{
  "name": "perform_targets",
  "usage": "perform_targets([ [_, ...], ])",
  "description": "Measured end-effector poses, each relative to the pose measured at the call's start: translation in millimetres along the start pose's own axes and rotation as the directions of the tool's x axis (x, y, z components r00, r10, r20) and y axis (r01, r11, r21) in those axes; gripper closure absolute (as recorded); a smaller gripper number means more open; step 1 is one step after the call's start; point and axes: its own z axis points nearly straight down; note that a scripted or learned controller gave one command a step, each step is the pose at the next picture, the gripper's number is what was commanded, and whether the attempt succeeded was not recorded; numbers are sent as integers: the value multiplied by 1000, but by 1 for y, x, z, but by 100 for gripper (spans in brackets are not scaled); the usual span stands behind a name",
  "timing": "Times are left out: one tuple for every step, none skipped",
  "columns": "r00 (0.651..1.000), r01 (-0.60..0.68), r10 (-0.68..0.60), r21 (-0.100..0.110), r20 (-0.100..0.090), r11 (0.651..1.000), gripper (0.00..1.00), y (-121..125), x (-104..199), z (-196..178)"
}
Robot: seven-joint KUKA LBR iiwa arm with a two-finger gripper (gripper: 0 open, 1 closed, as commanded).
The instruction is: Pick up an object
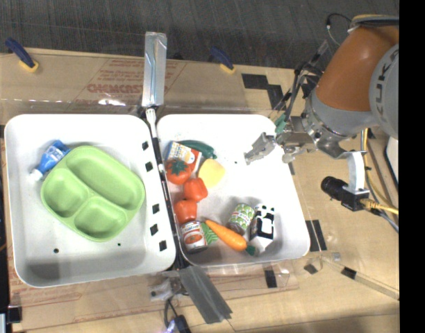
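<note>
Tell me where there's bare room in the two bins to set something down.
Right bin: bare floor between the end effector and the green can; its left side is crowded with toy food. Left bin: a free strip below the green divided plate, along the near wall.

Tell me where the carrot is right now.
The carrot lies in the right bin, near its front edge, between the red-labelled can and the green can.

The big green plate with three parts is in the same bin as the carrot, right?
Not quite. The camera view shows the green plate in the left bin, next to a blue-capped bottle. The carrot lies in the right bin with the other toy food.
</note>
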Motion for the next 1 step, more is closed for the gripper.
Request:
perform_targets([
  [996, 84, -84, -2, 0, 996, 0, 51, 8, 26],
])
